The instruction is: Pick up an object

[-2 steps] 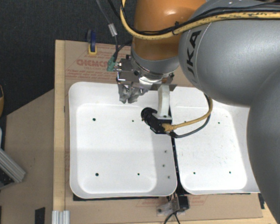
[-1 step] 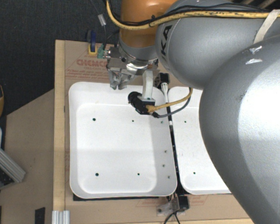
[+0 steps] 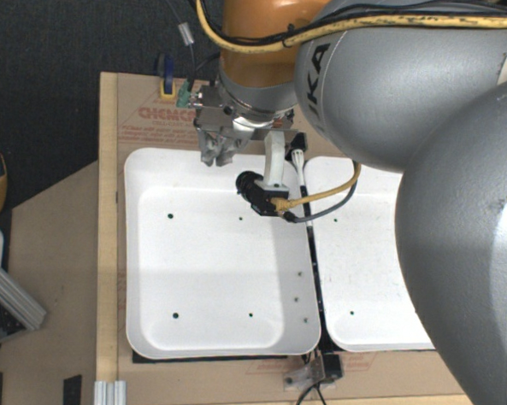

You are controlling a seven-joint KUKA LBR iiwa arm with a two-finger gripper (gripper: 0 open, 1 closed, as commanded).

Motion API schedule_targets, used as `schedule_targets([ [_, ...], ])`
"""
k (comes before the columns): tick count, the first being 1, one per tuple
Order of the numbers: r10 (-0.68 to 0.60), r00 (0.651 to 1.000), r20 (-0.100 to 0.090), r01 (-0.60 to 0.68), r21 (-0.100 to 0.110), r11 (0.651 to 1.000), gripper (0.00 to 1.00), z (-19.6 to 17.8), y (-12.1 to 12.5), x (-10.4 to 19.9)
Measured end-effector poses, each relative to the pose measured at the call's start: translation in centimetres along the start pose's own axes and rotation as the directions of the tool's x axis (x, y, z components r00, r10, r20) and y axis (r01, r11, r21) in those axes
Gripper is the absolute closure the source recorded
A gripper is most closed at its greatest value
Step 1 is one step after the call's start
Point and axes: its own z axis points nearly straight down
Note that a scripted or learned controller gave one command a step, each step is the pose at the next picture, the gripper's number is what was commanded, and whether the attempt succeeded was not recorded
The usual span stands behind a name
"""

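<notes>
Over the far rim of the left bin (image 3: 134, 233) hangs the gripper (image 3: 218, 157), low under the orange band of the arm (image 3: 397, 103). From my seat the tip is a small grey cluster against the white rim. I cannot tell how far it is open, nor whether it has hold of anything; nothing shows plainly in its grip.

Just right of the gripper and a little nearer to me sits a black part (image 3: 256, 191) with a white piece above it and a yellow cable (image 3: 340, 192) looping off toward the right bin (image 3: 378, 273). I judge it to be wrist hardware, not a loose thing, since the cable runs straight into it, though I cannot be sure.

As for the object, I cannot tell where it is. Below the gripper the left bin's floor shows me a few small dark dots, which look like marks or holes in the bin, not something to grasp. The right bin's floor, beyond the cable, is partly covered by the arm. Both bins rest on the table (image 3: 120, 146).

My reading is that the pick is not yet done. Nothing is visibly lifted, and a target is still to be found before any closing and raising can count.
</notes>
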Motion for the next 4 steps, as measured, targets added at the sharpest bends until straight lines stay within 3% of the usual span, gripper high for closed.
schedule_targets([
  [1,0.011,1.0,0.005,-0.011,0.001,1.0,1.0,-2.6,-3.3,-9.7],
  [2,0.004,1.0,0.002,-0.004,0.004,1.0,1.0,-2.9,-5.8,-10.2],
  [3,-0.003,1.0,0.002,0.003,0.011,1.0,1.0,4.0,-6.9,-5.0],
  [4,0.006,1.0,0.002,-0.006,-0.007,1.0,1.0,-2.4,-6.0,-9.2],
])
